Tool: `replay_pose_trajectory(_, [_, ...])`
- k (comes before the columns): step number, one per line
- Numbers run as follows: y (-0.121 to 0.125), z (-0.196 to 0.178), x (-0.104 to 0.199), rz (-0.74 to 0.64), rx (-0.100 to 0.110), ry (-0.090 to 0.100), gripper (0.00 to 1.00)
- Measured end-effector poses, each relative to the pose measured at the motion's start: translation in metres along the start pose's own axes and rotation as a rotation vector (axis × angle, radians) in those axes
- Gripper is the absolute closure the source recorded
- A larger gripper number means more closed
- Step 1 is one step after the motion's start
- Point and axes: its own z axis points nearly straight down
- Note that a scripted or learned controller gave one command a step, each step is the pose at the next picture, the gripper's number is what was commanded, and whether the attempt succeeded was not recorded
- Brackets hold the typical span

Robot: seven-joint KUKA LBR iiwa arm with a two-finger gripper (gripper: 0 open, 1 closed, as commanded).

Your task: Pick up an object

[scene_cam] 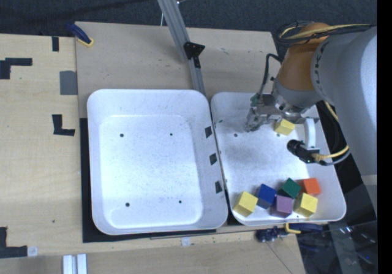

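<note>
Camera view: hand low in the right bin, blocks clustered at the near rim

Camera view looks down on two white bins side by side on the wooden surface [141,52]. We see the arm [343,76] reaching in from the right of the frame, its orange band sitting above the wrist, and the hand [254,118] lowered toward the upper part of the right bin [245,150]. We cannot tell whether the hand is open or closed; the wrist body hides that, and nothing shows gripped in it.

A small yellow block [284,126] lies just beside the hand, to its right and partly tucked under the wrist. We judge this the likeliest target, since the hand sits so near it, though it looks offset rather than centred over the block.

The other candidates lie in a cluster at the lower right of the frame, against the bin's near rim: a yellow cube [246,203], a blue cube [266,195], a purple cube [283,205], a green cube [291,187], an orange cube [311,186] and another yellow cube [307,205]. They touch or nearly touch, which we judge makes a clean grasp harder there. The left bin [147,156] lies well apart from the hand.
</note>
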Motion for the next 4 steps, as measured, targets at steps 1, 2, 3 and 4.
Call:
replay_pose_trajectory(1, [-0.004, -0.062, -0.003, 0.002, -0.007, -0.002, 1.00])
replay_pose_trajectory(2, [-0.008, -0.124, -0.006, 0.001, -0.007, -0.002, 1.00])
replay_pose_trajectory(3, [-0.007, -0.177, -0.006, 0.000, -0.008, -0.002, 1.00])
replay_pose_trajectory(4, [-0.017, -0.163, 0.037, -0.002, 0.000, 0.000, 1.00])
